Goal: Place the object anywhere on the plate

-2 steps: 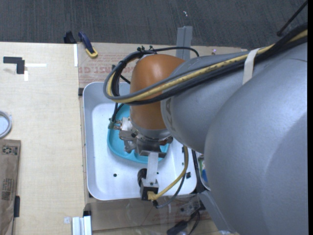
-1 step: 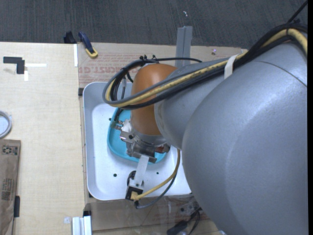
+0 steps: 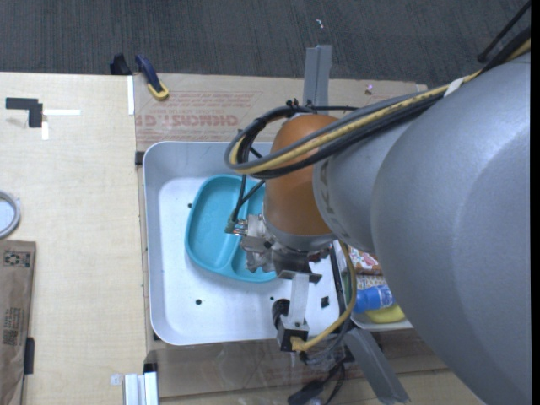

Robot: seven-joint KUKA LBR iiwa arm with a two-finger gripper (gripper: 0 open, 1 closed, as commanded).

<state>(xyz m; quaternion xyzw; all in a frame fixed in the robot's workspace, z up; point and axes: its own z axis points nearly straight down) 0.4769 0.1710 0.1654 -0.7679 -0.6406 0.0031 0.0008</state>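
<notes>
From above, the grey arm (image 3: 439, 226) reaches in from the right and hides much of the nearer bin; its orange band (image 3: 295, 180) sits directly over the right side of the blue plate (image 3: 211, 226). The wrist and gripper (image 3: 253, 247) hang over the plate's right edge, which fits a drop onto the plate — that spot is where a release would count. Whether anything is carried I cannot tell: the tips are hidden under the wrist housing, so their state is not readable, and no object can be made out between them or on the bare part of the plate. The task's object is therefore not locatable from here.

The plate lies in the left white bin (image 3: 169, 310), tilted slightly, toward the bin's upper middle, leaving bare floor below and to the left. In the right bin (image 3: 403, 325), just past the arm, a few packaged items (image 3: 371, 298) peek out — one blue, one yellow — likely the stock to draw from.

The bins rest on a light wooden bench (image 3: 67, 184), with a brown cardboard sheet (image 3: 211, 108) behind them and a clamp (image 3: 152, 78) at its corner. A roll of tape (image 3: 7, 216) sits at the left edge. Beyond the bench is dark carpet (image 3: 211, 15).
</notes>
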